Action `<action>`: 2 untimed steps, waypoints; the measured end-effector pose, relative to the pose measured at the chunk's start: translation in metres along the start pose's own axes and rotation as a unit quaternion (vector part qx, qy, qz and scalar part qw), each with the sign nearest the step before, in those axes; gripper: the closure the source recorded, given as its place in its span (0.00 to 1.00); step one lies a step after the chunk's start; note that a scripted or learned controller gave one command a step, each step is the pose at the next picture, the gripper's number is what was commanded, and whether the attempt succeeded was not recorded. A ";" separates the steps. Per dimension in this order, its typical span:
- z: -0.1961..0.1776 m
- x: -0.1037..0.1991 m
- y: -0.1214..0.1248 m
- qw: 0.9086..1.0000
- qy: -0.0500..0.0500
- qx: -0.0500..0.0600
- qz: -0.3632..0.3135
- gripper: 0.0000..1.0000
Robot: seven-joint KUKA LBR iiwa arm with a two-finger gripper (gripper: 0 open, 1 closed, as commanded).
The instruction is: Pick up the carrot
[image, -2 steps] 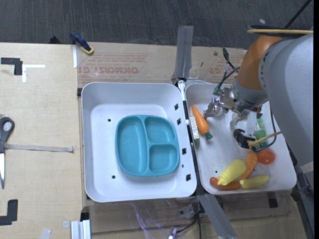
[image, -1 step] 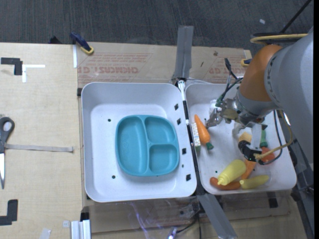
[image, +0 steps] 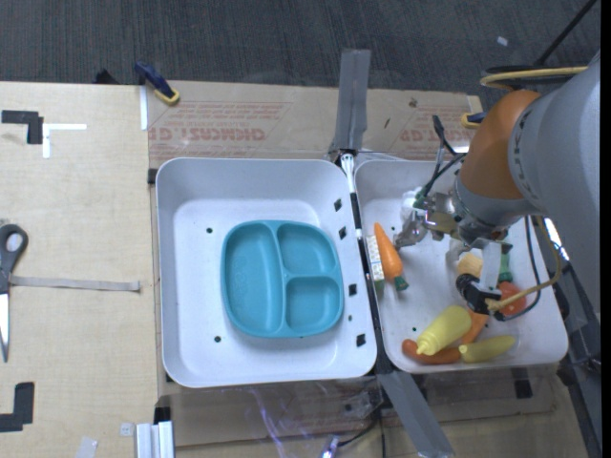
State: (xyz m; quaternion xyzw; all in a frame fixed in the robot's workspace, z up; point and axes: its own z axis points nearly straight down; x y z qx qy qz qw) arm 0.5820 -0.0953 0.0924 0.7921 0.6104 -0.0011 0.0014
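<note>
I see the divided tray (image: 283,280) in the left bin (image: 181,256); the carrot (image: 387,253) lies in the right bin (image: 535,346), against its left wall.

We look down on a tabletop (image: 76,208) carrying two white bins side by side. In the left bin (image: 181,256) we see a teal divided plate (image: 283,279) lying flat near its middle. In the right bin (image: 535,337) the carrot (image: 386,250) lies against the left wall, its green end pointing toward the near side. The grey arm (image: 563,141) with its orange band reaches in from the right, and the pincer (image: 417,227) hangs just beside the carrot, apart from it. Yellow and orange toy foods (image: 458,337) crowd the near right corner. Scissors (image: 8,275) lie at the far left edge.
</note>
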 end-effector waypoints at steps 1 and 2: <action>-0.009 0.000 0.000 1.000 0.000 0.000 -0.001 1.00; -0.099 0.075 -0.059 1.000 0.001 0.001 -0.019 1.00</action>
